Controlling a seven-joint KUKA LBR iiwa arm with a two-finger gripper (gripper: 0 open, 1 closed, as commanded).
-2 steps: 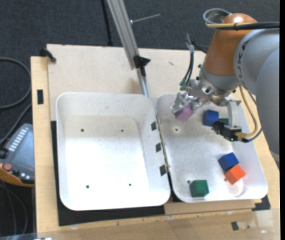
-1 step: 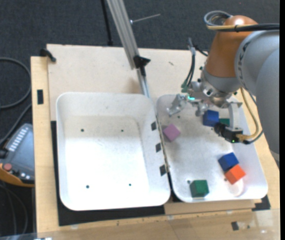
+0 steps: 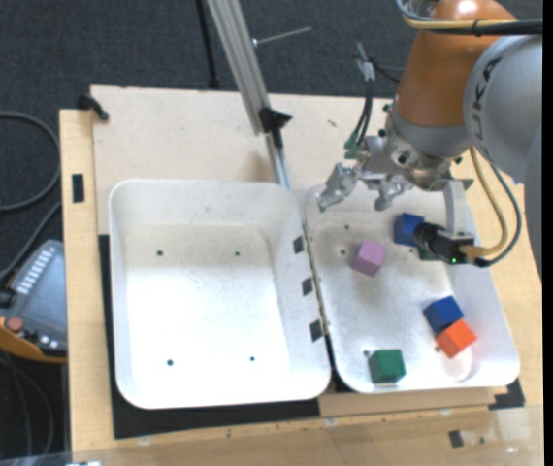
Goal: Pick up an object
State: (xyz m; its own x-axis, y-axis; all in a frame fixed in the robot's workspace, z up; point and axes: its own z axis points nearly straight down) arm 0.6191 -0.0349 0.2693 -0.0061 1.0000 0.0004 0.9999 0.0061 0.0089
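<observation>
The gripper (image 3: 358, 188) hangs with its fingers apart and nothing between them, over the top edge of the right bin (image 3: 490, 304). Just below it, near the frame's centre right, lies a small pale purple cube (image 3: 369, 257), resting slightly skewed on the bin floor.

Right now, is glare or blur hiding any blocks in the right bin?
Camera view: lighting is even and the focus a little soft. The orange block has a washed-out bright patch just beside it on the right bin floor; the purple block and green block read clearly.
</observation>
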